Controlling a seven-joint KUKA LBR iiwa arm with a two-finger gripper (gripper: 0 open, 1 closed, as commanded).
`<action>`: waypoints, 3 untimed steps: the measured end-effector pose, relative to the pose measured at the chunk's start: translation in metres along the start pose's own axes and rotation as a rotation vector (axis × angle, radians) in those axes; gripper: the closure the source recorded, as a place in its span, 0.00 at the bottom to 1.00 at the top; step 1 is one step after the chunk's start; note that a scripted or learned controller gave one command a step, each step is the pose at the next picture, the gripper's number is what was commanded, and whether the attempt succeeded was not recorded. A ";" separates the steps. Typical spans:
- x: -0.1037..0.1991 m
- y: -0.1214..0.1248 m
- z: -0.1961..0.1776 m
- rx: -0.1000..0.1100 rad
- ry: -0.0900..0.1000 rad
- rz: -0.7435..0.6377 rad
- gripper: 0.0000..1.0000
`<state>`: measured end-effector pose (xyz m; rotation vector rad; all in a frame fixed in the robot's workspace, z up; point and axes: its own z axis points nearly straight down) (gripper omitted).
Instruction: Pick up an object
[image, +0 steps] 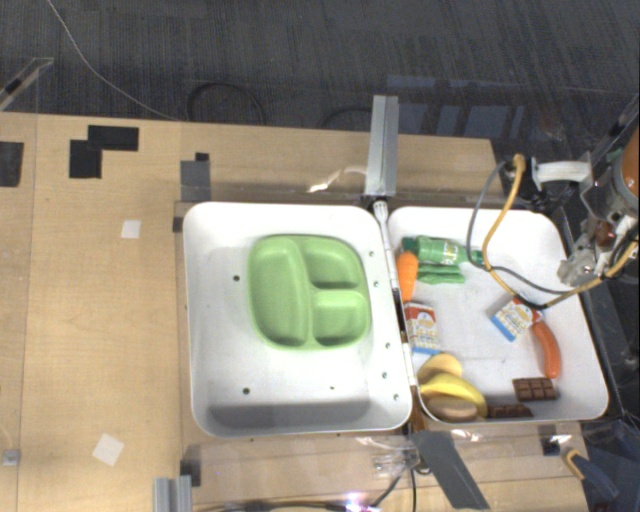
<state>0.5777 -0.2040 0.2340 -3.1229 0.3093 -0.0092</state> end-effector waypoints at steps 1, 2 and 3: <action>0.012 -0.035 0.017 0.002 -0.004 -0.003 1.00; 0.090 -0.018 0.000 -0.002 -0.001 0.021 1.00; 0.091 -0.020 -0.013 -0.001 0.004 0.019 1.00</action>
